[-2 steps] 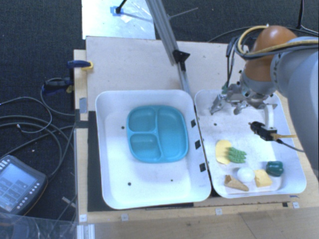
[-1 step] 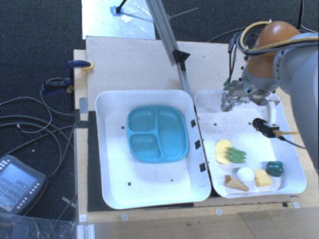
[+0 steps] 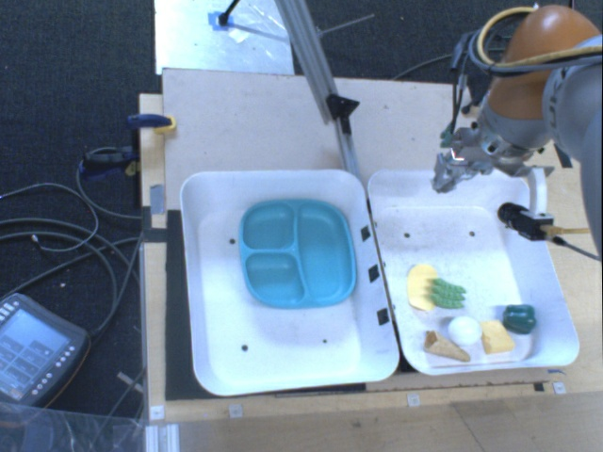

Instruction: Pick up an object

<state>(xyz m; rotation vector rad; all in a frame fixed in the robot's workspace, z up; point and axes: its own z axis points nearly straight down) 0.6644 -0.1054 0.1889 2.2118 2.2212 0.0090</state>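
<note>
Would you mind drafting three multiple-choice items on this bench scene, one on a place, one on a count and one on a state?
1. Where does the blue divided plate lie?
A. in the left bin
B. in the right bin
C. on the bare bench

2. How many compartments does the plate have?
A. two
B. three
C. five

3. How does the gripper stand to the small objects?
A. it grips the white ball
B. it presses on the green piece
C. it is over the far edge of the right bin, apart from them

Answers:
1. A, the plate sits in the middle of the left bin.
2. B, raised ridges split it into one tall section and two smaller ones.
3. C, the gripper is at the bin's far rim, while the objects cluster at its near end.
</note>
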